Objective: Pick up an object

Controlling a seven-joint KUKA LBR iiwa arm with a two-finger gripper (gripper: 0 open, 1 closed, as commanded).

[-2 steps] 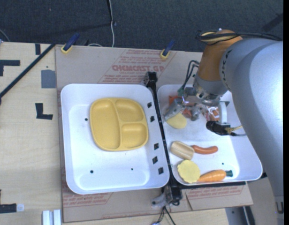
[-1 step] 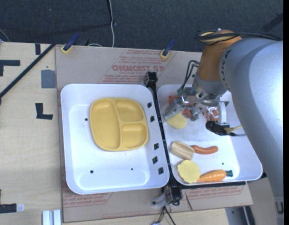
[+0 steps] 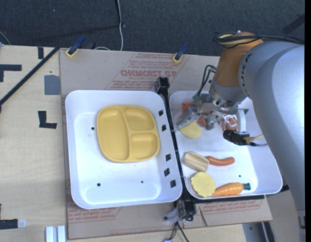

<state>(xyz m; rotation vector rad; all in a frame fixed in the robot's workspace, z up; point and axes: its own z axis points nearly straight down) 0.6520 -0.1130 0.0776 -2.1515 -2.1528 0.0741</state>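
My gripper (image 3: 198, 121) hangs low over the far left part of the right bin (image 3: 264, 158), open. One grey finger (image 3: 186, 118) slants down toward the bin's left wall. A pale yellow rounded piece (image 3: 192, 131) lies right below the fingertips, touching or nearly touching them, and nothing sits between the fingers. A small red piece (image 3: 187, 106) lies just behind the gripper. A red and white item (image 3: 230, 120) shows to its right, partly hidden by the wrist.
The near half of the right bin holds a tan bun (image 3: 196, 160), a red sausage (image 3: 221, 161), a yellow round slice (image 3: 203, 184) and an orange carrot (image 3: 228, 188). A yellow divided plate (image 3: 128, 132) lies in the left bin (image 3: 82, 185).
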